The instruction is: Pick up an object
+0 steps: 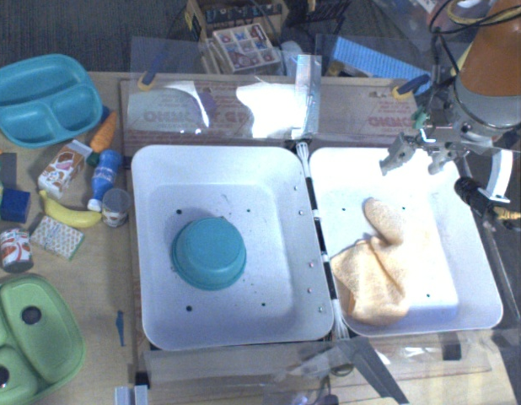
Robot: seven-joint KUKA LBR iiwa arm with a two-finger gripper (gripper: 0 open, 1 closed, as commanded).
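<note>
Hovers with two-finger gripper (pixel 416 153) spread wide, holding nothing. Lies just below and inward: tan oblong bread roll (pixel 383 218), long axis slanting toward crumpled tan cloth (pixel 372 283).

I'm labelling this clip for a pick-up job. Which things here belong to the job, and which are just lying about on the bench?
Belongs to the job:
- hand, open above the right bin
- bread roll and tan cloth in the right bin
- teal bowl, upside down in the left bin

Lying about:
- blue tray
- banana
- green tray
- small carton
</note>
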